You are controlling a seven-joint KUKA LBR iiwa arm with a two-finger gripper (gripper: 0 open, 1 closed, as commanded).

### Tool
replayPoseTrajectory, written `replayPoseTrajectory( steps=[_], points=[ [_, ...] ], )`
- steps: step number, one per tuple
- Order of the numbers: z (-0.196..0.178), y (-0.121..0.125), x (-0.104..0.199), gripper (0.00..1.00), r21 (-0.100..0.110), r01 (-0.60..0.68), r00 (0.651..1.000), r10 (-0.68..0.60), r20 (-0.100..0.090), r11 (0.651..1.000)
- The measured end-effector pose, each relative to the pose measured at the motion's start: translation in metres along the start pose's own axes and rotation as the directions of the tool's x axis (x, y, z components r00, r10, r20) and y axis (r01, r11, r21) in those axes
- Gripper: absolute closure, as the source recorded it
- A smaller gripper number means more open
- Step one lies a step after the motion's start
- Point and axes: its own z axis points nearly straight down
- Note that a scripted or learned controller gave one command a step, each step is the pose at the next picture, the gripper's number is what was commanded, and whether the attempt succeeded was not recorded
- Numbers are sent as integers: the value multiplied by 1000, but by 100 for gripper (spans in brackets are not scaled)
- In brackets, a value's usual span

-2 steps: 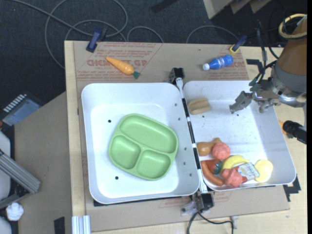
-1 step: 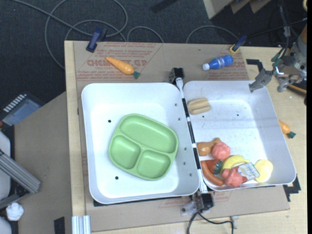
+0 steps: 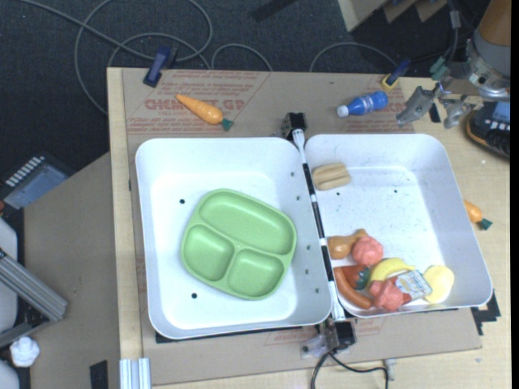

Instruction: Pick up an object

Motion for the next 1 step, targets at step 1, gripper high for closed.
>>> replayPoseTrajectory(
  steps=[1],
  points=[
    [10, -1, -52, 0, 1, -3, 1000, 3, 2, 1000]
  ],
)
